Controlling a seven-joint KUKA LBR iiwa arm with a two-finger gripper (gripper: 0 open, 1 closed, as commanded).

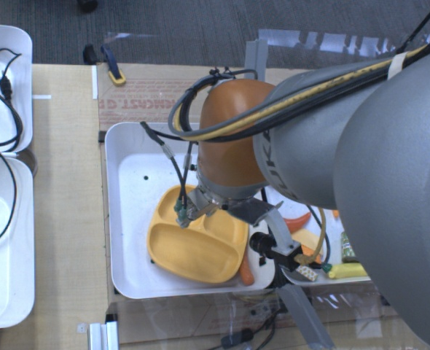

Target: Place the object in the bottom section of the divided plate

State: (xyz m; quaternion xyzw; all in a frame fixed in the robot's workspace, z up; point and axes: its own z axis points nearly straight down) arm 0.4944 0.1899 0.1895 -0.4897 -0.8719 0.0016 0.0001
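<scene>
The claw [189, 214] hung over the upper part of the yellow plate [197, 250], and its grip could not be made out. The plate's large bottom section lay just below it, towards the bin's [124, 195] near wall. A carrot [246, 272] rested lower right, beside the plate's rim.
</scene>
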